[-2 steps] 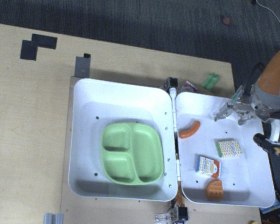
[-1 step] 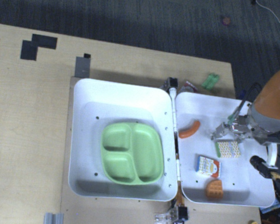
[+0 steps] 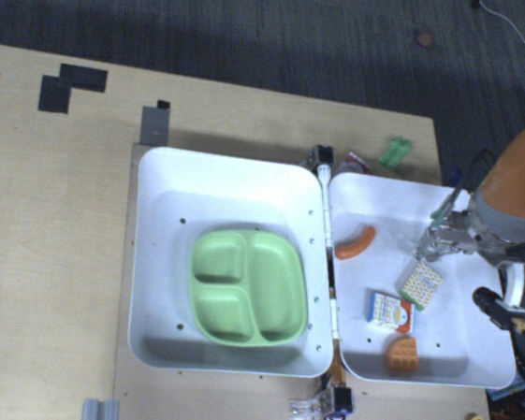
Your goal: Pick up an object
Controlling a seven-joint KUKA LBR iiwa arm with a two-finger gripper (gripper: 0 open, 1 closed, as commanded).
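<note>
Divided plate (image 3: 248, 286) in left bin (image 3: 151, 239); sausage (image 3: 354, 243), patterned packet (image 3: 420, 286), small carton (image 3: 387, 311), biscuit (image 3: 403, 354) in right bin (image 3: 377, 194).

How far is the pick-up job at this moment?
Done: the gripper is in the right bin. In hand: a patterned packet hangs just below it, seemingly lifted; the grasp is unclear. Left: the sausage, carton and orange piece lie untouched.

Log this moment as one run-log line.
arm: over right bin | hand: above patterned packet | nearby: sausage, small box, orange toy | left bin: green tray
</note>
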